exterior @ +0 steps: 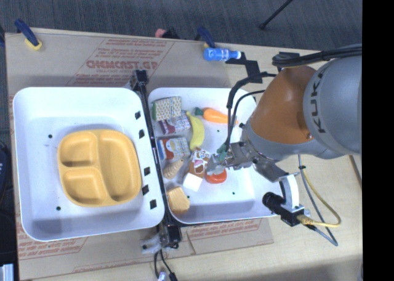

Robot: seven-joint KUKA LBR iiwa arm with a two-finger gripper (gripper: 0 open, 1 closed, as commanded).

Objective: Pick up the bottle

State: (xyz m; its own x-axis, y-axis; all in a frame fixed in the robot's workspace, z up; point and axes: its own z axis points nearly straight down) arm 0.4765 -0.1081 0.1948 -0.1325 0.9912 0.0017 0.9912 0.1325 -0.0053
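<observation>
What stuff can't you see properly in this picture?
- The tool: too small and blurred in the camera view to tell if it grips anything.
- The right bin: the grey and orange arm covers its right part.
- The bottle: too blurred among the toy food near the banana to pick out.
- Labels on the small packets: too small to read.
</observation>
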